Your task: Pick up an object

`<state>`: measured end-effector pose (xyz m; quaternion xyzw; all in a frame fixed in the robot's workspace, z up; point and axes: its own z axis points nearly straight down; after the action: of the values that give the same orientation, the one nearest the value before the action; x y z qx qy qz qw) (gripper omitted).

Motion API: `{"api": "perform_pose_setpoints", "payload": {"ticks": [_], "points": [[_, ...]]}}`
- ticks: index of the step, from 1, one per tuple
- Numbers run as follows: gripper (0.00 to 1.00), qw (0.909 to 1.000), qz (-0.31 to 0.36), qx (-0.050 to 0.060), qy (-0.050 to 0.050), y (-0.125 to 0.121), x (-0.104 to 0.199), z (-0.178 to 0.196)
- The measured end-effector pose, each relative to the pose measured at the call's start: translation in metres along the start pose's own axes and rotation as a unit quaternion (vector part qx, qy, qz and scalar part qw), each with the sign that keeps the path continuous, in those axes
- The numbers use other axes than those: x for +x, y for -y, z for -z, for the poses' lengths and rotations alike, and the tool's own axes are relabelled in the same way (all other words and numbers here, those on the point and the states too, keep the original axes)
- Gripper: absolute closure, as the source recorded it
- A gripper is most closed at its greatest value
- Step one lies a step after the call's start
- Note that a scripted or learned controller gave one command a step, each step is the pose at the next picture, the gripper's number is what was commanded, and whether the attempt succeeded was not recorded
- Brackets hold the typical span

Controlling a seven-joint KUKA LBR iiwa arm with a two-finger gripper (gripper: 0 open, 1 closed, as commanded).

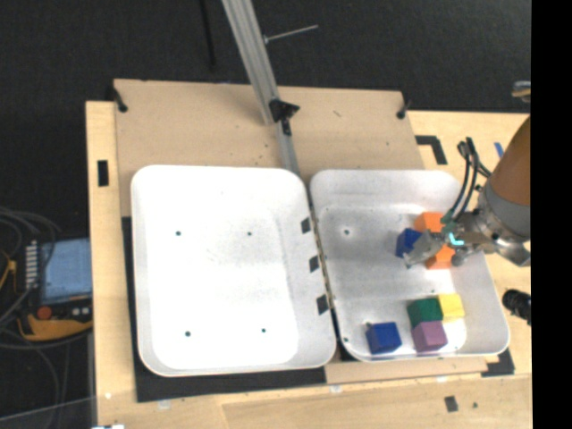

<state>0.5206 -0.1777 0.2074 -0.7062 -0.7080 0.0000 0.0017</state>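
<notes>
Two shallow white bins are seen side by side on the bench, the left bin [161,239] and the right bin [366,195]. The arm [511,186] is brought in from the right edge of the camera view, and its gripper [429,251] is placed low over the middle-right part of the right bin. A small cluster of blocks is crowded around the fingers: a blue block [408,241] is seen just left of the gripper, an orange block [431,222] just above it, and a second orange block [441,257] just below and to the right. All three appear to be touching or nearly touching the gripper body, but the fingertips are hidden among them, so whether the fingers are spread or closed on anything cannot be told; possibly one block is pinched, though this is not shown clearly.

Near the front of the same bin, well apart from the gripper, four more blocks are gathered. A green block [424,311] and a yellow block [451,307] are set side by side, a purple block [431,335] lies just in front of the green one, and another blue block [383,337] is placed a little to the left, near the front rim
</notes>
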Motion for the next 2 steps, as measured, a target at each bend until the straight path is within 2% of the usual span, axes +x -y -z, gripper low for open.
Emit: {"api": "perform_pose_setpoints", "payload": {"ticks": [1,2], "points": [[0.00,1.0000,-0.001,-0.002,0.001,-0.001,0.000,0.002],[0.00,1.0000,-0.003,0.001,0.002,-0.006,0.001,-0.059]]}}
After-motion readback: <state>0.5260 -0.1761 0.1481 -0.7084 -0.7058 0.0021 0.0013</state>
